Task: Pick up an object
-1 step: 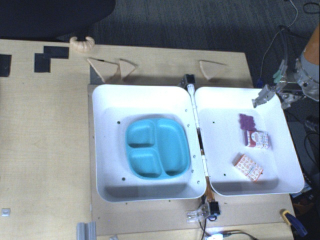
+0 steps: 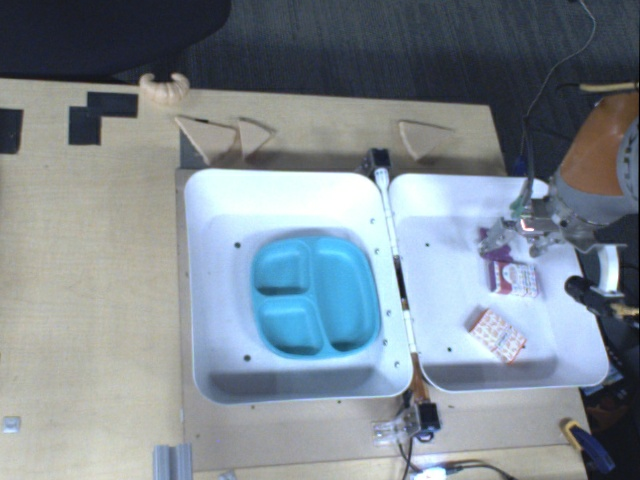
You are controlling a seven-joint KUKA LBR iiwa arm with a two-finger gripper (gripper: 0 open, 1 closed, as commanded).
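Camera view: two small packets lie in the right bin (image 2: 440, 363). One is a white and purple pack (image 2: 514, 279), flat on the floor. The other, a red-and-white patterned pack (image 2: 497, 334), lies nearer the front wall, turned at an angle. The gripper (image 2: 512, 235) hangs just behind the purple pack, low over the bin; how it is set cannot be told. The left bin (image 2: 215, 368) holds a blue divided tray (image 2: 315, 293). Both bins sit on a pale wooden bench (image 2: 90, 298), with dark carpet (image 2: 400, 38) beyond.
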